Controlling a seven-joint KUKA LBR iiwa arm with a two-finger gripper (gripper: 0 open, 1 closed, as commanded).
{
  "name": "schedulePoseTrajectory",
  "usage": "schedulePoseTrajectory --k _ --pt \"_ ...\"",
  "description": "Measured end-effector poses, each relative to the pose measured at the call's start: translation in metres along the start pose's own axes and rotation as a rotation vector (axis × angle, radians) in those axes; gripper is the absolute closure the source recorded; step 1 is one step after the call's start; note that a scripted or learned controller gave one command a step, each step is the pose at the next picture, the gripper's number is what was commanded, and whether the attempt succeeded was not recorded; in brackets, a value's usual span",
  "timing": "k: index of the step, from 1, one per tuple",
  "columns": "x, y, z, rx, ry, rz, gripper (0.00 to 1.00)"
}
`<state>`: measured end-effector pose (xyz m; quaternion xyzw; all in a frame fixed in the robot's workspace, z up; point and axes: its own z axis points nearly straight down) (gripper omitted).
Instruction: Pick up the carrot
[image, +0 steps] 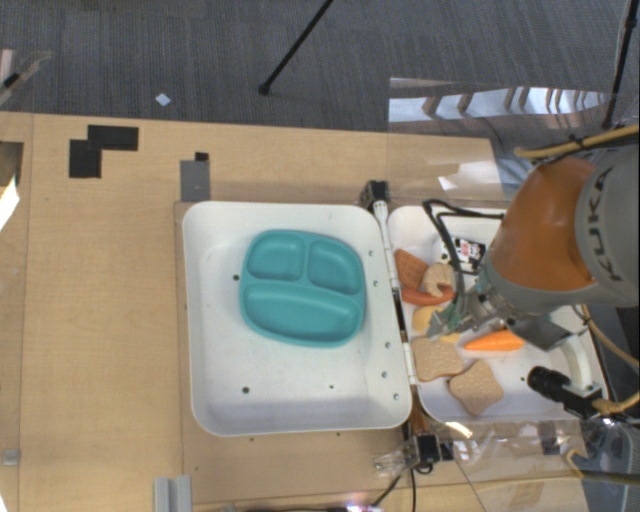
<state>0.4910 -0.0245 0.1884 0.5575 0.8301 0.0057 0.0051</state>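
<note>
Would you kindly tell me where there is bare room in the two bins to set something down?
Left bin: bare floor all around the teal tray, widest below it. Right bin: crowded with carrot, bread pieces, other food and the gripper.

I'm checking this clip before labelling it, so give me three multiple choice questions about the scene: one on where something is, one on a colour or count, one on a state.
1. Where does the teal plate lie?
A. In the left bin
B. In the right bin
C. On the bare bench

2. What colour is the carrot?
A. Green
B. Orange
C. White

3. How many compartments does the teal plate have?
A. One
B. Five
C. Three

Answers:
1. A, the plate rests in the middle of the left bin.
2. B, the carrot is bright orange, lying in the right bin under the arm next to bread-like pieces.
3. C, two small wells sit above one wide well.
</note>
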Motion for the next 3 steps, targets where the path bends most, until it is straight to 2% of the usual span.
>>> schedulePoseTrajectory --k 1,2,3 --pt "-0.003 0.070 -0.009 0.010 -0.001 0.238 1.00" --pt "-0.004 0.070 -0.009 0.011 -0.002 0.237 0.00" --pt "-0.041 0.026 -0.010 0.011 -0.003 0.047 0.00"
